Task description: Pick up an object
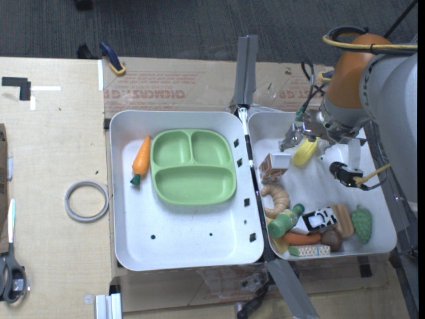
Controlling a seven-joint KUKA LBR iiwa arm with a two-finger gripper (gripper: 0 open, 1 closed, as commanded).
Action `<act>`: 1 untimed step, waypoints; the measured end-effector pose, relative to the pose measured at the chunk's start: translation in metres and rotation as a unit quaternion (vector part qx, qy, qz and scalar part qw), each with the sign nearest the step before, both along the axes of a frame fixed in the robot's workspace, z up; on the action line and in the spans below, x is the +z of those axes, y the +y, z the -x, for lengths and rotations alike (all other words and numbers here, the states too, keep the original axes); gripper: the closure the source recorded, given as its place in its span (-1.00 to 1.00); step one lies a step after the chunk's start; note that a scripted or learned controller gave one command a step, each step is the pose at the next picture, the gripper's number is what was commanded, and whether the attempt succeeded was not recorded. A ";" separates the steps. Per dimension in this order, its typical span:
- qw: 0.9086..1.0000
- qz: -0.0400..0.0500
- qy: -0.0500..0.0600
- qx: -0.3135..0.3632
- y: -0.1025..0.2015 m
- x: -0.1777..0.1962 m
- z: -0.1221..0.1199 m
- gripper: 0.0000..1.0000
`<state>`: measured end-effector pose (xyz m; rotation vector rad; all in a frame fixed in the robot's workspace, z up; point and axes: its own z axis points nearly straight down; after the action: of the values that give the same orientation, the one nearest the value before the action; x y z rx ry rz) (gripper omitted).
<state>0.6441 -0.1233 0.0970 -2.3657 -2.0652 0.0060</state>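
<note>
1. We see the gripper [297, 137] in the upper part of the right bin [262, 135], at the upper right of the frame. It is low over the bin floor and touches, or nearly touches, a yellow banana [305, 153].
2. We cannot tell whether the gripper is spread or closed. The wrist hides that detail, so we do not claim the banana is held.
3. We judge the banana to be the object of this pick. It lies just below and right of the gripper, apart from the crowded toys, which probably makes it easier to reach.
4. The rest of the right bin's contents sit lower in the frame:
   - a brown carton [272, 168] lies near the left wall;
   - a pale twisted pastry [275, 198] lies beneath the carton;
   - a green bottle-shaped toy [285, 221] comes next;
   - a black-and-white piece [322, 218] and a green leafy toy [362, 223] are packed along the bottom edge.
5. The left bin [186, 238], at the middle of the frame, holds a green divided plate [194, 166]. A toy carrot [141, 157] lies just beside the plate's left rim.
6. We judge that the tight pile along the bottom edge would invite a failed grasp, which favours the lone banana.
</note>
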 end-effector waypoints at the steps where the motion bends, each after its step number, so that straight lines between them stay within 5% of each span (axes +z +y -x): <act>1: 1.000 0.001 0.002 0.001 0.000 0.008 0.000 1.00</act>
<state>0.6439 -0.1233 0.1046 -2.3610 -2.0669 0.0128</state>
